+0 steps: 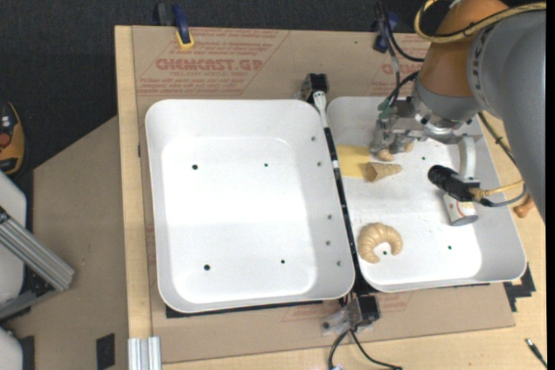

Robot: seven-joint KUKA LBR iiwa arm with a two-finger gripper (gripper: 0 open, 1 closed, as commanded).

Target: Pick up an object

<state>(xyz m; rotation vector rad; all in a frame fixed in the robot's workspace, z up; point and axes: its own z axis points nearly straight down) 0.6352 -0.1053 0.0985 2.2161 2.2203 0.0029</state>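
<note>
In the right bin (494, 260), near its left wall, the cone (381, 172) (long axis crosswise) lies just below the pincer (388, 145); whether the pincer is apart or together, I cannot tell.

- I see my gripper (388, 146) low over the back part of the right bin (486, 260), the grey arm (512, 65) and its orange band (455, 48) rising behind it to the right.
- Just in front of the claw, almost under its tips, lies a cone-shaped pastry piece (381, 172); I can't tell if they touch.
- A yellow flat patch (349, 160) sits just left of that.
- Well in front of the claw lies a croissant (381, 241).
- To the claw's left stands the left bin (243, 204).
</note>
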